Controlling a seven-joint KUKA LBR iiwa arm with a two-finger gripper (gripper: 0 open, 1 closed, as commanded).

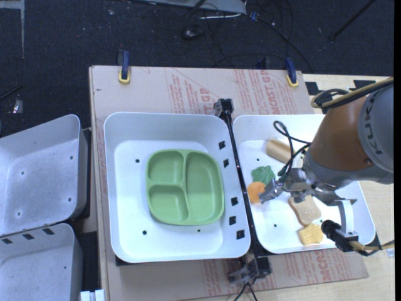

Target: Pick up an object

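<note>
**A:** Nearest first, right bin. What sits by its front edge?

**B:** A yellow cracker-like square near the front edge. Just behind it, a tan bread slice, partly under the wrist.

**A:** Gripper?

**B:** Gripper low over the bin's left part, fingers pointing toward the divider. Tips lie just beside an orange piece. Cannot tell how far the jaws are parted, nor whether anything is between them.

**A:** Further back?

**B:** A green leafy item touches the orange piece on its far side. Beyond it, a tan bread roll toward the far edge, with a black cable crossing over it.

**A:** Left bin?

**B:** A green three-compartment plate lies flat at its centre, well apart from the gripper.
</note>
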